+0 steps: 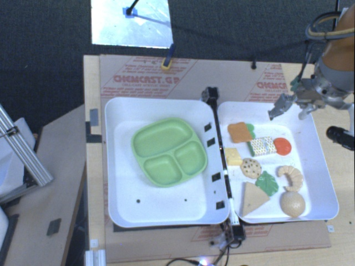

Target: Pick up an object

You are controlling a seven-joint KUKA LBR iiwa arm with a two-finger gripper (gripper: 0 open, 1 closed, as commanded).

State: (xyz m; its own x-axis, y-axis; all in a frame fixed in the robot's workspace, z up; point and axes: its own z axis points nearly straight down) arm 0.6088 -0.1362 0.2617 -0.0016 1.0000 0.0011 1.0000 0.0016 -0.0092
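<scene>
My gripper (290, 109) hangs over the far edge of the right bin (319, 148), its two fingers spread apart with nothing between them. Below it in that bin lie several toy foods: a brown toast slice (239, 132), a sprinkled wafer (262, 146), a red tomato (282, 146), a yellow cheese piece (233, 157), a chocolate-chip cookie (250, 168), a green leaf (268, 183), a croissant (290, 175), a tan wedge (253, 199) and a beige round bun (292, 203). The toast lies closest to the fingers, down and to the left.
The left bin (119, 204) holds a green divided plate (168, 151). A black divider rail (218, 148) runs between the bins. Cardboard (150, 76) lines the bench behind them, with a shiny square sheet (131, 15) farther back.
</scene>
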